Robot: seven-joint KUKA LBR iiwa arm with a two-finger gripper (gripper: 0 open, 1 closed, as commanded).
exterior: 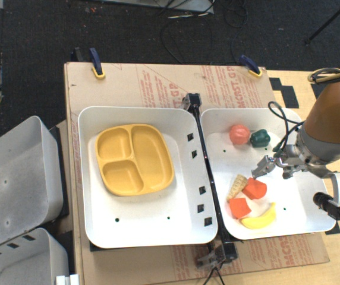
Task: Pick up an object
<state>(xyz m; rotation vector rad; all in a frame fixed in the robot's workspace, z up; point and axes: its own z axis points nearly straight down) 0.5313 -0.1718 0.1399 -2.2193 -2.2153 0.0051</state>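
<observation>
The right bin (301, 218) holds several small toys. A pink-red ball (239, 134) and a dark green piece (260, 138) lie near its far side. Closer to the front are a tan wedge (236, 186), a red block (255, 189), an orange-red block (239, 207) and a yellow banana (260, 218). My gripper (266, 166) hangs over the middle of this bin, just up and right of the red block, below the green piece. Nothing is visibly held in it.
The left bin (98, 218) carries a yellow divided plate (135, 158). A black divider (205, 171) runs between the two bins. The grey and orange arm (330, 129) covers the right bin's right side. A white tub (15, 171) stands off the bench at left.
</observation>
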